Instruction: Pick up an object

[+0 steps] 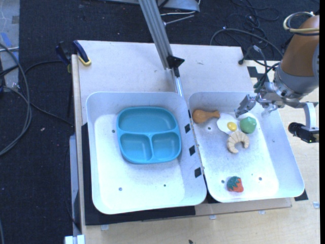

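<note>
Right of centre in the frame, my gripper (250,105) hovers at the right bin's (284,161) upper edge, just above a green ball (248,124); whether it is spread or pressed together I cannot tell. Beside the ball lie a fried egg (227,124), croissant (237,142) and drumstick (204,116). I judge these toys light, rigid, slightly slippery; the ball's widest middle looks best to grasp.

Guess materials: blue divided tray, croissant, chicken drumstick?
Blue divided tray: likely moulded plastic, uniform colour, smooth rounded dividers, slight sheen. Croissant: looks like toy plastic or rubber, matte tan, moulded ridges. Chicken drumstick: probably the same toy plastic, even brown, soft highlight. Too small to tell hard from soft.
</note>
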Controlling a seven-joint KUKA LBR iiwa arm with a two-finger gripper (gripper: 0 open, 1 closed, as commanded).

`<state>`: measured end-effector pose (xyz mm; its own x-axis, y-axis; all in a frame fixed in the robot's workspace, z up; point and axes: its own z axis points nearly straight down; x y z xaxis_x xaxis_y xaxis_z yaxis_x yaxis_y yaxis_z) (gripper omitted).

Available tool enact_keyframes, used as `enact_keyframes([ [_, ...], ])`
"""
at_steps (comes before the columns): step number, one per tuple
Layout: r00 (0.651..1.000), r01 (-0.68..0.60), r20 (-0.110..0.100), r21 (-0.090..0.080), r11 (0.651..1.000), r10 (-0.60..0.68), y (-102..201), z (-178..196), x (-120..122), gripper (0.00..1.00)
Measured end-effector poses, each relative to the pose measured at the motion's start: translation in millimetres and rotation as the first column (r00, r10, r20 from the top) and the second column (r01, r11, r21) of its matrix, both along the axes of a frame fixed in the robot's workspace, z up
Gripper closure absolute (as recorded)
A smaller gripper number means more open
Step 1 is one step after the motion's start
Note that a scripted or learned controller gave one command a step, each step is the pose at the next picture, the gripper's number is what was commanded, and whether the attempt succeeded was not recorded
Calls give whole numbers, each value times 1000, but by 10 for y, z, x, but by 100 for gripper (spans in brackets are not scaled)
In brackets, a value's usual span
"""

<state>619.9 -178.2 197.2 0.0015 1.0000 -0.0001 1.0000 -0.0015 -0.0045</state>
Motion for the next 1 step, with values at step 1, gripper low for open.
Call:
enact_keyframes([
  [1,1000,-4,0,1,1000,4,78,-610,21,0],
])
